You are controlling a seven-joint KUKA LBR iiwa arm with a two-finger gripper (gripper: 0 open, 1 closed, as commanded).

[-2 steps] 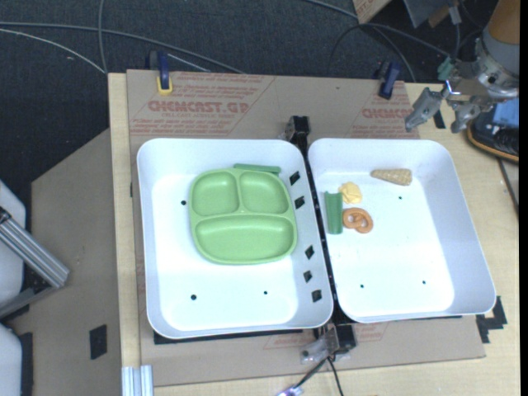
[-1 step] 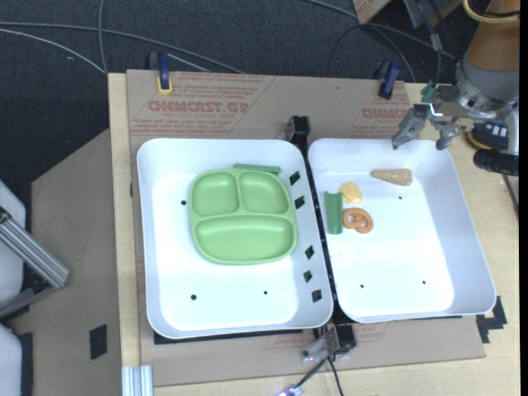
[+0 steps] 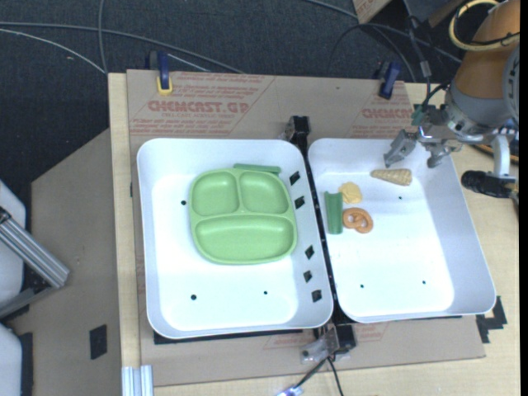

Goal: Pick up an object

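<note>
With its fingers spread and holding nothing, the pincer [image 3: 417,148] hangs just above the cone-shaped piece [image 3: 392,176], apparently lining up a grab.

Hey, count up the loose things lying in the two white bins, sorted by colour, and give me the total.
Green: 2, the divided plate in the left bin and the green stick in the right bin.
Yellow or tan: 2, the cone and the yellow piece.
Orange-brown: 1, the pretzel.
Total: 5.
</note>
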